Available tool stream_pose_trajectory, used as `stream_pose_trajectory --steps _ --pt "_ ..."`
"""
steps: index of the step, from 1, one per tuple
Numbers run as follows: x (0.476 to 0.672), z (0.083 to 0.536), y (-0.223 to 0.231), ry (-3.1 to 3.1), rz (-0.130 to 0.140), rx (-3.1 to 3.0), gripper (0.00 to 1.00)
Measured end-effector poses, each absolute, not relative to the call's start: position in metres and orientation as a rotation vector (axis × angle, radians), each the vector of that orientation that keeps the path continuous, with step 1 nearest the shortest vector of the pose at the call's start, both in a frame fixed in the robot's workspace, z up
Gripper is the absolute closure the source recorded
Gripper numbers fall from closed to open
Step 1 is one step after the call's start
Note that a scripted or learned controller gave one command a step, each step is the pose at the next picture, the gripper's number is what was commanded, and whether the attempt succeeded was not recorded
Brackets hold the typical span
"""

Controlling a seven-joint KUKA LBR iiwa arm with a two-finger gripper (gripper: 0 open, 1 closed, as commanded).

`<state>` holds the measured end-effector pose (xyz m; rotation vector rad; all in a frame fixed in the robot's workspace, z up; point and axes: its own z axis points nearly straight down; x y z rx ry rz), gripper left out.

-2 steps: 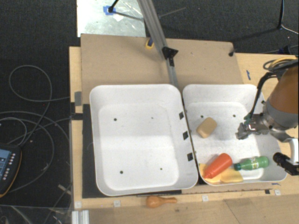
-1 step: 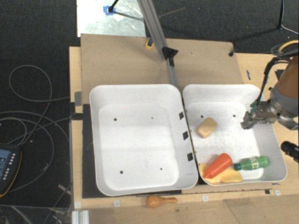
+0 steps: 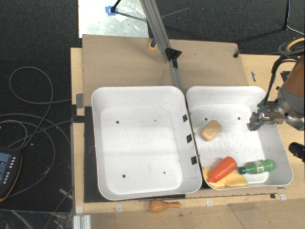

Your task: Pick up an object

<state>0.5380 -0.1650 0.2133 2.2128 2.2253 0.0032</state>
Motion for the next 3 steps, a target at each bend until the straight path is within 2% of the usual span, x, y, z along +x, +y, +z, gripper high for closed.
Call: stream_pose_trajectory --steps 1,2,3 --pt "0.553 0.211 -0.113 2.232 0.005 2.209 1.0" --pt "0.56 0.226 -0.062 2.233 0.006 2.209 1.0" --pt "0.558 0.234 -0.001 2.235 0.006 2.208 1.0"
